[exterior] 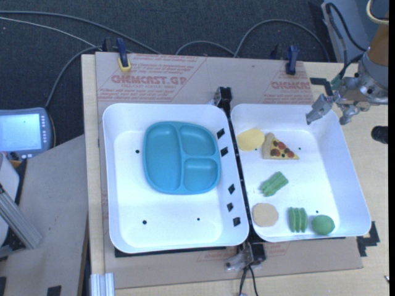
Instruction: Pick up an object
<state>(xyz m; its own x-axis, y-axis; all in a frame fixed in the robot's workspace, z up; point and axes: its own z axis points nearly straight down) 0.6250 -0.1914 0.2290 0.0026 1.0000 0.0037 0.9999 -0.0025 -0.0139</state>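
A green ball [323, 224] lies in the right bin's [345, 165] near corner. The fingers [331, 111] hang spread open and hold nothing above that bin's far right rim.

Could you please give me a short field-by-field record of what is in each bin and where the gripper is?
left bin: blue divided plate
right bin: yellow piece, pizza slice, green ridged piece, tan disc, green striped piece, green ball
gripper: above right bin's far right corner, fingers spread, holding nothing
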